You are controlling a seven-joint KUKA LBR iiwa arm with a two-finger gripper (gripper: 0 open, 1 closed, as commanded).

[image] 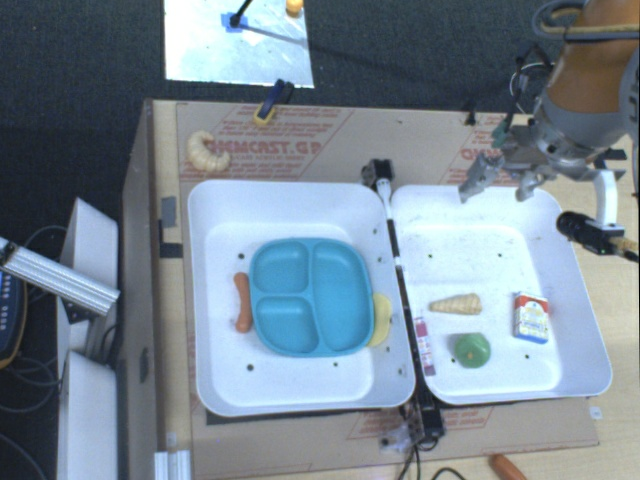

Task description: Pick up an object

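hand (498, 180) open — above right bin (590, 308) rim

Tray (310, 298) in left bin (300, 203); carton (531, 319) in right bin (480, 238).

Grey metal arm (585, 118) with a broad orange band (592, 63) above the wrist. Dark cables looping beside the band. Two pale grey fingers (476, 178) splayed apart below a silvery wrist block. Blurred detail; no screws or markings legible.
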